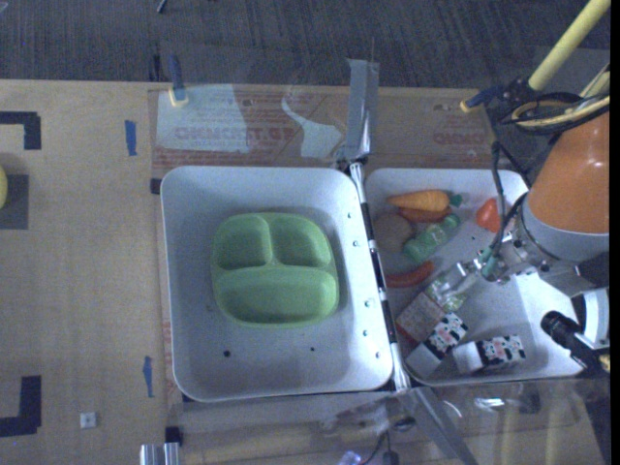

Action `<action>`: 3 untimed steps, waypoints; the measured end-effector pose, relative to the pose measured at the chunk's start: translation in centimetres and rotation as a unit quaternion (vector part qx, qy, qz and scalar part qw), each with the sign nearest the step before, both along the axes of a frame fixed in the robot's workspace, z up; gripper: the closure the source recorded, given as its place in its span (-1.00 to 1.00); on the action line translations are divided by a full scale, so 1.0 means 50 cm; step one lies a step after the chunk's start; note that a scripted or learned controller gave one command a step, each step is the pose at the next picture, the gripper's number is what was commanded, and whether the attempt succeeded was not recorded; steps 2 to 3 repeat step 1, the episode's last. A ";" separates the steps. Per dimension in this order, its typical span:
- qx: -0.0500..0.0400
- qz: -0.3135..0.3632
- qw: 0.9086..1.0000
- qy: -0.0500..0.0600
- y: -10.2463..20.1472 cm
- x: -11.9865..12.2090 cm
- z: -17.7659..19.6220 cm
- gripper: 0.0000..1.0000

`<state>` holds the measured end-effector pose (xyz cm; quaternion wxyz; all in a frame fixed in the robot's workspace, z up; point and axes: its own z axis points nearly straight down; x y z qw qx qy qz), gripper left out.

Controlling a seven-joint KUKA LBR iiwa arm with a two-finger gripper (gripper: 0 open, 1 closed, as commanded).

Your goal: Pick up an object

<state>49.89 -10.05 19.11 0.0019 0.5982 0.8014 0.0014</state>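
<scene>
Grey and orange, the robot arm reached in from the right side and bent down over the right bin. Its fat orange part sat high at the right edge, and the thin end pointed down and to the left. The pincer hung low in the middle of that bin, right by the toys. It was too small and blurry to tell if it was spread or pressed together, and I could not tell if it pinched anything.

Two white bins sat side by side on the light wood surface. The left bin held one green tray with three parts in it, two small ones at the top and one wide one below.

The right bin held the toys. One orange carrot with a green tip lay near the top. One green bottle lay just under it, and one brown round thing sat beside that on the left. One red pepper lay lower down, near the bin's left wall. One small red-orange thing sat by the arm. Two little cartons had black and white cow spots: one cow carton was just below the pincer, and the other carton lay near it to the right, at the bottom of the bin. One brown box touched the first carton.
</scene>
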 end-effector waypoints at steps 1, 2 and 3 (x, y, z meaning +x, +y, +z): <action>-0.002 0.035 0.999 -0.006 -0.034 -0.026 -0.180 -1.00; -0.002 0.035 0.999 -0.006 -0.034 -0.026 -0.180 -1.00; -0.002 0.035 0.999 -0.006 -0.034 -0.026 -0.180 -1.00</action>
